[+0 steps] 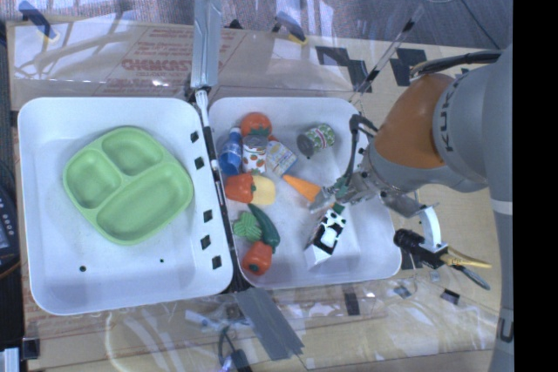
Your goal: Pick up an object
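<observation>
Camera view puts my gripper low in the right bin, right at the upper end of the black-and-white carton. That carton lies on its side, long axis slanting from the gripper down toward the near-left, so it sits directly under and just nearward of the pincer. How far the pincer is parted, or whether it has hold of anything, I cannot tell (the wrist hides it). White with black cow-like blotches, the carton lies just right of the orange carrot and apart from the toy pile
</observation>
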Available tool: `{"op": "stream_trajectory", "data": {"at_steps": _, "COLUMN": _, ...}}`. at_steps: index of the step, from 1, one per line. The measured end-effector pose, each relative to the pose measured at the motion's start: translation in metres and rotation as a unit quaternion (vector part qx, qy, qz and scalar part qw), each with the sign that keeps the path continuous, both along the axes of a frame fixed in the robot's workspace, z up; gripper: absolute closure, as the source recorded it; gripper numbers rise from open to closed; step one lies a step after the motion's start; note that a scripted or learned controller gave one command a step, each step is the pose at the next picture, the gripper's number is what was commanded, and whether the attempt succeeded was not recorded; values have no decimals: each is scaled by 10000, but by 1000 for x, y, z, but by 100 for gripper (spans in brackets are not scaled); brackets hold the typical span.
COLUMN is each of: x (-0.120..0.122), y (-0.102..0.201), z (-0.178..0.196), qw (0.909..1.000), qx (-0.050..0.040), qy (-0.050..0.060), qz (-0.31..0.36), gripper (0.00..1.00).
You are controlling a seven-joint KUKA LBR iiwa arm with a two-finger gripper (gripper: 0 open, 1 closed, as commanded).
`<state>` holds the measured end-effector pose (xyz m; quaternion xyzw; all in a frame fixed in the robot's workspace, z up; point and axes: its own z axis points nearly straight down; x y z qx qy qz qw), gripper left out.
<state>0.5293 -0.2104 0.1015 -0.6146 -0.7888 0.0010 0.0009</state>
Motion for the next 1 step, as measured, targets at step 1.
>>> {"op": "stream_trajectory", "data": {"at_steps": 1, "x": 27, "y": 51, "z": 82, "qw": 9999, "qx": 2, "qy": -13, "qz": -150, "gripper": 100}}
